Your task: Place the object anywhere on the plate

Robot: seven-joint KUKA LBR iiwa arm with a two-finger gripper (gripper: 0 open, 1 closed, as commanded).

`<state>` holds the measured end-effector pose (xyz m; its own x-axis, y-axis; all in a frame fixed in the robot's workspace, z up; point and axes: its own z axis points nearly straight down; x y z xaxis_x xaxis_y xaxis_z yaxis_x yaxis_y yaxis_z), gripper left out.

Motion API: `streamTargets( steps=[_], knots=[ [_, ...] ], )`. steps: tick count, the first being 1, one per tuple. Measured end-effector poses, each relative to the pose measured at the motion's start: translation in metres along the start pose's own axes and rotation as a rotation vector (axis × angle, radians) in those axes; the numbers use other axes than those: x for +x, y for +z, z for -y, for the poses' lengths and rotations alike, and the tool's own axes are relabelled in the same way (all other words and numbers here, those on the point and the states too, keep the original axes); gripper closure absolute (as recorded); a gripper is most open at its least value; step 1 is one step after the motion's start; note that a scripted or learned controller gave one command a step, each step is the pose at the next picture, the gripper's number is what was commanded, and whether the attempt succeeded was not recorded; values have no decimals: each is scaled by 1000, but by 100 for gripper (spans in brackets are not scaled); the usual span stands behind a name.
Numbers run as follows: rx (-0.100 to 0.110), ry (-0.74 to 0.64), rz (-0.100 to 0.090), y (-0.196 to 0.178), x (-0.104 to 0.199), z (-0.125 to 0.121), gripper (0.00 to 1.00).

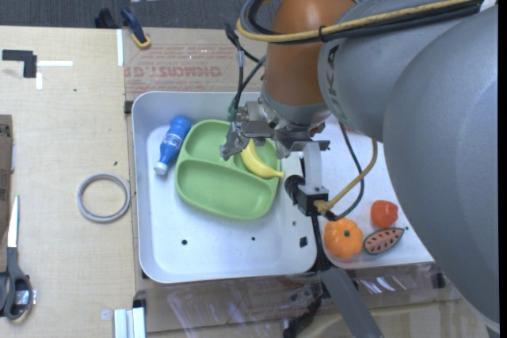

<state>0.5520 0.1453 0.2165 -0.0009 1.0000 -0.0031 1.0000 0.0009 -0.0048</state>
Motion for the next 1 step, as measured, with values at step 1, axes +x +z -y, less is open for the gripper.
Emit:
streamTargets(
  steps=[1],
  knots=[
    [-2,0,1,-2,82,-84,0]
  ],
)
